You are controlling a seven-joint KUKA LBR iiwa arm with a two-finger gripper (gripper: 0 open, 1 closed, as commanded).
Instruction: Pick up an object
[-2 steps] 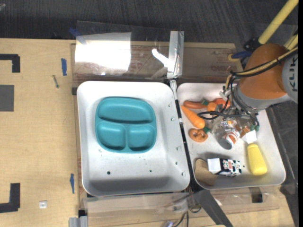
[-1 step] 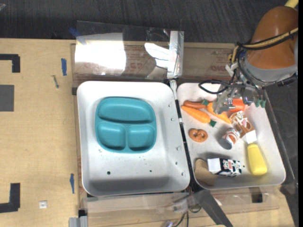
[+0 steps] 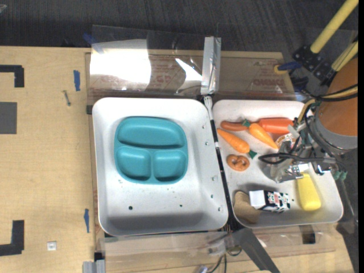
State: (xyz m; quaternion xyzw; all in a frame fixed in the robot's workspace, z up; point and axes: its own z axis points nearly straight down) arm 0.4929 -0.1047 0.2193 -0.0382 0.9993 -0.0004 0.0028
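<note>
over right bin [image 3: 335, 209], tool [image 3: 277, 165] low

This looks like a robotics lab or test cell, not a home or kitchen. A plywood desk [image 3: 45, 169] carries two shallow white bins side by side, the left bin [image 3: 108, 209] and the right bin [image 3: 330, 215], fenced along the far edge by a taped-up clear plastic sheet [image 3: 170, 67], with black corner marks [image 3: 14, 75] and bits of blue tape [image 3: 76, 79] stuck near the desk's left edge. A grey robot arm with an orange band [image 3: 341, 95], trailing loose cables, reaches over the right bin, where toy carrots [image 3: 256, 131] and other play items lie, and dark carpet [image 3: 170, 4] runs beyond the desk's far edge.
</note>
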